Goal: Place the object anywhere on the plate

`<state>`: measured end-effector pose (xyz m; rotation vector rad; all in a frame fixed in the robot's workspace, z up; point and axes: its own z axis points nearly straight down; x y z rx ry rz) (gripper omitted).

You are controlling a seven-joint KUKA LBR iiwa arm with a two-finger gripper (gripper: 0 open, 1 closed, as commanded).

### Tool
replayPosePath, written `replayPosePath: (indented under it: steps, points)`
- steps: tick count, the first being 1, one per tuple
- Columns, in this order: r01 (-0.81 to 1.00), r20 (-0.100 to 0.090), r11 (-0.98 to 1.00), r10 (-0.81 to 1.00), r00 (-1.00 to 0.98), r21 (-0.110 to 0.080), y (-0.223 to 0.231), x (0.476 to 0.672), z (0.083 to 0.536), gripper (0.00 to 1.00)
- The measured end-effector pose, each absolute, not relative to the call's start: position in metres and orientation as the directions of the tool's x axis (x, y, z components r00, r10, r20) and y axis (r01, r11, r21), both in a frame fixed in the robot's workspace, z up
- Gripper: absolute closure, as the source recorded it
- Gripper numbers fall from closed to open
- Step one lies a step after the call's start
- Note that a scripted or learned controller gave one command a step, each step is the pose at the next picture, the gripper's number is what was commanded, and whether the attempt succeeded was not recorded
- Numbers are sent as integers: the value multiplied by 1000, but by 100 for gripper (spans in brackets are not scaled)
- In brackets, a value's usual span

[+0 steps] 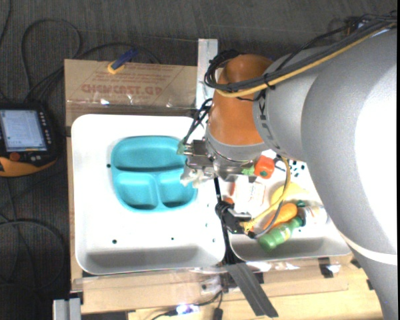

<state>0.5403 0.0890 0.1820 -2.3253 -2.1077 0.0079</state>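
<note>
while the arm is hanging over the bins: jaws (192,172) are sitting at the blue plate's (147,172) right edge, state i cannot tell
object: unclear which; toys (280,225) are lying in the right bin (307,249)
handling: looking light, slick; pinching mid-body seems best

From my remote station, even overhead light washes the left white bin (87,199) close to glare, while the dark carpet (27,39) stays dim. The grey arm (347,132) looms soft and slightly blurred at right, and shadows are faint.
</note>
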Motion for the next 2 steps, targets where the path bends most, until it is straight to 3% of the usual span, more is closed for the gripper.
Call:
replayPosePath:
  steps: [1,2]
  points:
    - [995,-2,-98,995,98,-6,89,540,182,0]
    - [995,-3,-97,995,97,-11,89,539,189,100]
